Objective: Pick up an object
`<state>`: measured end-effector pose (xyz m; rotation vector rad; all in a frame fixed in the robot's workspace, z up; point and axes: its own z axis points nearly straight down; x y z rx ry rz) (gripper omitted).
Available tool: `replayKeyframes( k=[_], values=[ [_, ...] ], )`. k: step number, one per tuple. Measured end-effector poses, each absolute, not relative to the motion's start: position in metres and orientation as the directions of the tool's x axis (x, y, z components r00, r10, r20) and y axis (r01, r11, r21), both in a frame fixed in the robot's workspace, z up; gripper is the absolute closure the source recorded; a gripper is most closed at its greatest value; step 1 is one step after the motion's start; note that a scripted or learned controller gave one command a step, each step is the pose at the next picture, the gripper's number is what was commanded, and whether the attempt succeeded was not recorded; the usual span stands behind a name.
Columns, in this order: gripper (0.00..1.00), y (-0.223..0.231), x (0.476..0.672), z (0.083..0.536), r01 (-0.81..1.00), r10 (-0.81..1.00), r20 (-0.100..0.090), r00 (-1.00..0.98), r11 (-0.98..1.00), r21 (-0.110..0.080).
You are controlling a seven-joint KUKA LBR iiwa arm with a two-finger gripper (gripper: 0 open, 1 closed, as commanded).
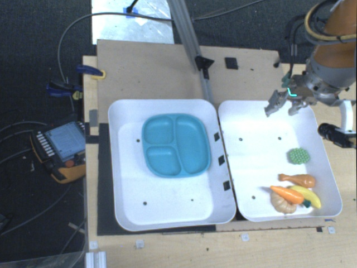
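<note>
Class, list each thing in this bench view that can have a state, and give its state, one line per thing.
Gripper: open, holding nothing, above the right bin's far edge.
Blue plate: flat in left bin, compartments bare.
Green ball: lying alone in right bin.
Carrot: lying against the banana.

Both white bins [167, 205] look like smooth plastic with a slight sheen. The blue divided plate [176, 144] is smooth, matt plastic. The worktop [150, 71] is a dull tan board, like cardboard or fibreboard. The toy food, among it a banana [310, 196] and a carrot [288, 194], looks like glossy plastic.
</note>
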<state>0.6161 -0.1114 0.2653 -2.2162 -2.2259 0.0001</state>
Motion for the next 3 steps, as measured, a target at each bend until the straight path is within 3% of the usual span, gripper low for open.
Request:
replayKeyframes(
  k=[1,2,3],
  values=[
    [0.0,-0.111,0.617,0.266,1.0,1.0,0.0,-0.005,0.005,0.002],
    [0.0,-0.117,0.608,0.214,1.0,1.0,0.0,0.0,0.0,-0.003],
    [0.0,-0.116,0.616,0.156,1.0,1.0,0.0,-0.001,0.001,-0.003]
  ],
)
